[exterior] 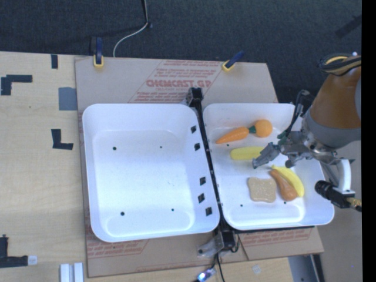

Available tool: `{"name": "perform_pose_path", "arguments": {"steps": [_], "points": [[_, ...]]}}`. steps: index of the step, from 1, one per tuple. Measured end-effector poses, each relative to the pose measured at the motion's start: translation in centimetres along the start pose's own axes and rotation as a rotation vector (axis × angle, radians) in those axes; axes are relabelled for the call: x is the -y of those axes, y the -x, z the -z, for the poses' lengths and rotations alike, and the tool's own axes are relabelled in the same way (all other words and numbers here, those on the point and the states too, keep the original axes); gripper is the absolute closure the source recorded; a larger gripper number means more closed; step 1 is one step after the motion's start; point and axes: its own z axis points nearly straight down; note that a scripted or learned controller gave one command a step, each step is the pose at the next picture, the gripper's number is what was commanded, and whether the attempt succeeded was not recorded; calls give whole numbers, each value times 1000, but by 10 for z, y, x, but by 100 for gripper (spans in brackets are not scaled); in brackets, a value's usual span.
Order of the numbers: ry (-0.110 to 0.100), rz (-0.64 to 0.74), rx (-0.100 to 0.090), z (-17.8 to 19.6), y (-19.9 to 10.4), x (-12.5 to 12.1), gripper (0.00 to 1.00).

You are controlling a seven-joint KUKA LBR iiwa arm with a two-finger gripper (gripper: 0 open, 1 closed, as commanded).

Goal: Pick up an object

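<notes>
While your arm (332, 107) reaches over the right bin (235, 216), its gripper (276, 157) hangs low inside that bin with both fingers spread apart, nothing between them. One dark fingertip (261, 158) sits just beside the yellow piece (245, 153) near the bin's middle. Toward the bin's far wall lie a carrot (232, 135) and an orange (262, 128). Near its front wall you have a bread slice (262, 190), with a banana (292, 181) and an orange-brown piece (284, 185) beside it. The left bin (141, 169) adjoins.
</notes>
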Motion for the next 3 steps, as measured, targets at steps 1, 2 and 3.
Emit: {"name": "perform_pose_path", "arguments": {"steps": [1, 2, 3], "points": [[2, 9, -2, -15, -84, -51, 0], [14, 3, 3, 73, -84, -114, 0], [-4, -4, 3, -53, -18, -125, 0]]}}
